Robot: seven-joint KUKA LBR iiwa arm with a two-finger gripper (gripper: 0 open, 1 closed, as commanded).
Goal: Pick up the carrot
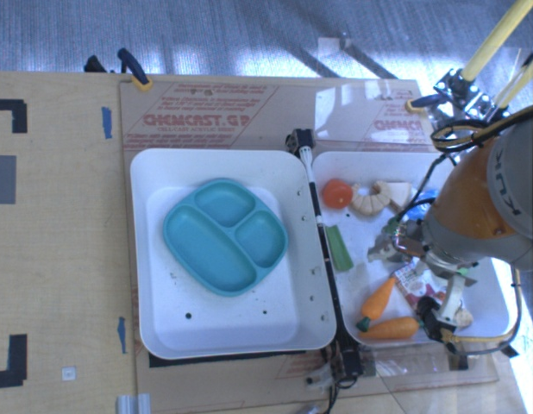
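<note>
Two orange carrots lie in the right bin (353,270) near its front edge. One carrot (379,297) is tilted, with its tip pointing up and to the right. The other carrot (392,328) lies flat along the front wall with its green end to the left. My gripper (406,255) hangs low over the middle of this bin, just up and to the right of the tilted carrot, and I see nothing between its fingers. The grey and orange arm (478,205) covers the bin's right side.
A red tomato (337,193) and a pale bread piece (375,199) sit at the back of the right bin. A green stick (339,247) lies by its left wall. The left bin (150,257) holds a blue divided plate (225,235).
</note>
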